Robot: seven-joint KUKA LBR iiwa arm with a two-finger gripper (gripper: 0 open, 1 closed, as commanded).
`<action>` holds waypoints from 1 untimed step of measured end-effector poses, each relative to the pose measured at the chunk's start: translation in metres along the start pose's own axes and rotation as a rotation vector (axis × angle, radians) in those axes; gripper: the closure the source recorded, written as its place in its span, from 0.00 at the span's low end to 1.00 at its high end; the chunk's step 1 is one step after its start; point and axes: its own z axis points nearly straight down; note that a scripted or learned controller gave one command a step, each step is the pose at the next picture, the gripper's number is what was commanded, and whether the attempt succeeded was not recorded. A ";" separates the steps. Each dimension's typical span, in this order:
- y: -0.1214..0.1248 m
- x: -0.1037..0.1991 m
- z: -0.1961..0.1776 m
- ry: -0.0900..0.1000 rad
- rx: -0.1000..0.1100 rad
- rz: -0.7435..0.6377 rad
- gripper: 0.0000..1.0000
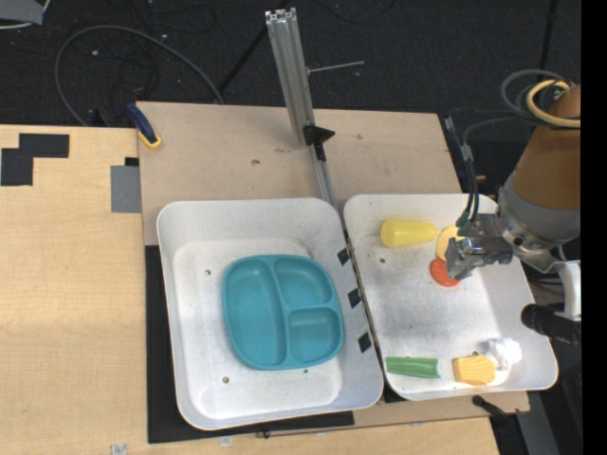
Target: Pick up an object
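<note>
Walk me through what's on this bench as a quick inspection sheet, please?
Surface: wooden bench bearing two shallow white bins side by side, left bin and right bin.
Job's things: in the right bin, a yellow object, an orange-red object under the end effector, a green piece, and a yellow and white item.
Clutter: teal divided tray lying in the left bin.
End effector: low over the right bin's upper part; grip state unclear.
Cables: black cables on the dark floor behind the bench.
Surroundings: metal post standing at the bench's back; pale panel at left.
</note>
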 end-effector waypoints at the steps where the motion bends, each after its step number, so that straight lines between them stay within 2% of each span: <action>1: 0.010 0.050 -0.005 -0.003 -0.001 0.001 1.00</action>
